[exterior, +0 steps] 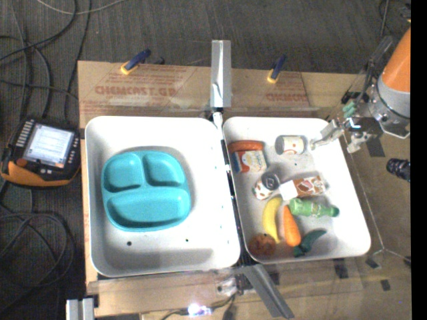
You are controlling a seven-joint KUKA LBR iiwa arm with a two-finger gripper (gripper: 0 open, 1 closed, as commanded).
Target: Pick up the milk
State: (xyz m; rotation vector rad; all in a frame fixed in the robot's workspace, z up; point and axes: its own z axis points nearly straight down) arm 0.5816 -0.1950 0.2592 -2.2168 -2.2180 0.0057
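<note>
The milk [291, 144], a small white container lying on its side with a label too small to read, sits at the far side of the right bin [353, 199], with bare white floor to its right. Left of it lies an orange-topped pack [247, 157]; nearer lie a banana [270, 219] and carrot [291, 225]. The hand [333, 133] hovers at the bin's far right rim beside the milk, grasping nothing; its grip I cannot tell.
</note>
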